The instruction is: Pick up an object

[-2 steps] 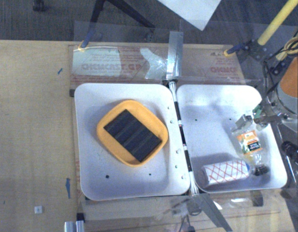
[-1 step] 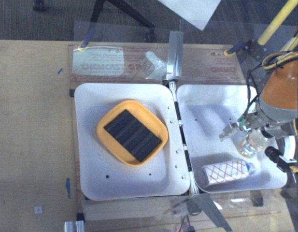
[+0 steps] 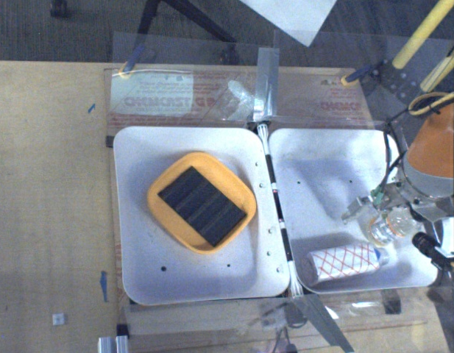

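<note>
One checked tube (image 3: 346,261), one yellow tray (image 3: 201,201), two bins (image 3: 138,271).

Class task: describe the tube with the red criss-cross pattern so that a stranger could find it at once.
Find the right-hand bin of the two white ones. Along its near edge lies a tube on its side. It alone is white with red criss-cross lines; the clear thing beside it is see-through.

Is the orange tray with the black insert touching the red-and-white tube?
Apart. The camera view shows the orange tray in the left bin and the tube in the right bin.
</note>
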`<state>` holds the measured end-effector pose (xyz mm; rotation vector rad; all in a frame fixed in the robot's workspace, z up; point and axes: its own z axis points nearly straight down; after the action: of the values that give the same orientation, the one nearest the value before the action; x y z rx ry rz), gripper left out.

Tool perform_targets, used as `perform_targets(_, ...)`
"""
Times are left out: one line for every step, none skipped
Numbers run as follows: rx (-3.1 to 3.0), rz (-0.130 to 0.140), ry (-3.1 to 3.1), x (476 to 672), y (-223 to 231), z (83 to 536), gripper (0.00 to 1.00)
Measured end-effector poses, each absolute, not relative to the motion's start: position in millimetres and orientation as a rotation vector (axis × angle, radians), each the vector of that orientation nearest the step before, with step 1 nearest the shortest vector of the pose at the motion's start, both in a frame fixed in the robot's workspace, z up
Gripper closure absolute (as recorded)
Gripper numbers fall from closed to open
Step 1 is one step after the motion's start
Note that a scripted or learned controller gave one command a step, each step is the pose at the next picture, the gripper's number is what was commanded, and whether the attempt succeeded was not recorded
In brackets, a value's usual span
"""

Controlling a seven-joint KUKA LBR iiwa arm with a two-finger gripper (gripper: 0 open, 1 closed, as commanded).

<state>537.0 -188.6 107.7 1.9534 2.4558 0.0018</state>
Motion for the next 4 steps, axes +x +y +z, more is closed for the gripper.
perform_targets(1.914, 0.014, 2.49, 531.5, -218.3, 88.8, 0.0)
perform_targets(1.887, 0.015, 2.508, 483.6, -218.6, 88.7, 0.0)
perform_targets(1.889, 0.016, 2.502, 484.6, -219.5, 98.3, 1.0)
perform_targets(1.83, 0.001, 2.551, 548.6, -130.5, 187.6, 1.0)
